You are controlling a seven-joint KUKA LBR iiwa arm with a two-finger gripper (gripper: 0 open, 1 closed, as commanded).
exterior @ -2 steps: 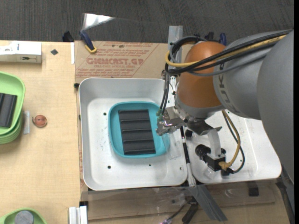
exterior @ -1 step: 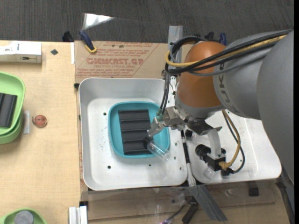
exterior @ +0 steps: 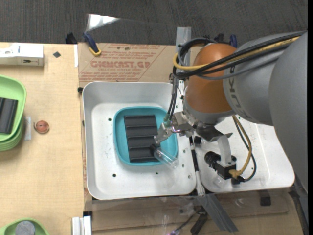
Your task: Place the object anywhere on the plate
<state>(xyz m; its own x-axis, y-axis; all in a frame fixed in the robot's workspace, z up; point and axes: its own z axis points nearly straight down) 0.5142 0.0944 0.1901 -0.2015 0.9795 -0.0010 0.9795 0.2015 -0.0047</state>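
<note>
Your hand (exterior: pixel 164 133) hangs over the right rim of the teal plate (exterior: pixel 120 131), which sits in the left white bin (exterior: pixel 98 180). On the plate, just left of the hand, lies a dark ribbed object (exterior: pixel 139 137) made of stacked black slabs; it lies within the rim. Just below the hand, a clear, glassy piece (exterior: pixel 166 156) lies across the plate's lower right edge. You cannot tell from this view whether it is part of the hand or a separate thing, and you cannot tell whether the hand is clenched or released, because the orange wrist band (exterior: pixel 210 82) and the cabling crowd the view.

Judging from how things lie, the dark object looks already placed. The risk is in how you leave. The hand is close to the object's right edge, so a sideways pull could drag the slabs or tip the plate by its rim. If anything is gripped, lifting would carry it off again. The clear piece sits so close under the hand that it could also be knocked. A straight rise looks safest.
</note>
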